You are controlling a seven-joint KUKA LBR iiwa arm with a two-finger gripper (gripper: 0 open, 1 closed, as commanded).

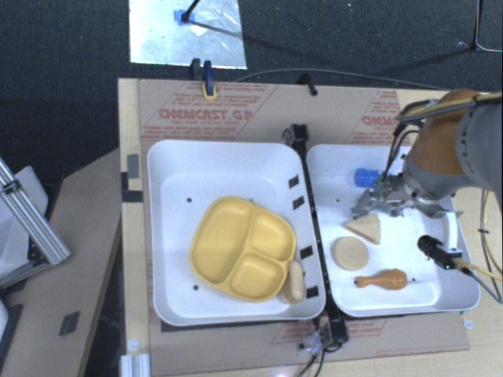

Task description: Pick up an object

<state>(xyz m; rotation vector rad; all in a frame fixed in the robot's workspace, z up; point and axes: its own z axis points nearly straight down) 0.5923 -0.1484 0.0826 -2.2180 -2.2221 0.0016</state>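
The gripper (371, 206) is low over the right-hand shallow white bin (456, 297), in its upper half. Whether it is clenched or released is not clear from this angle, and nothing is visibly caught in it. Just below it, close enough that a gap is hard to make out, lies a pale tan wedge-shaped piece (365, 229), with its flat edge facing the near side of the bin. Just above the gripper, towards the far wall, is a small blue cylinder-like object (365, 177). Below the wedge is a round tan disc (350, 253), near the wedge. Nearer still lies a brown wooden gourd-shaped object (383, 280) on its side, narrow end pointing left.

The grey arm with its orange band (444, 144) comes in from the right, above the far right corner of this bin.

The 2 bins sit side by side. The left-hand shallow white bin (177, 210) holds a yellow divided plastic plate (242, 247) with 3 compartments, and a beige oblong piece (294, 281) touches its lower right rim.
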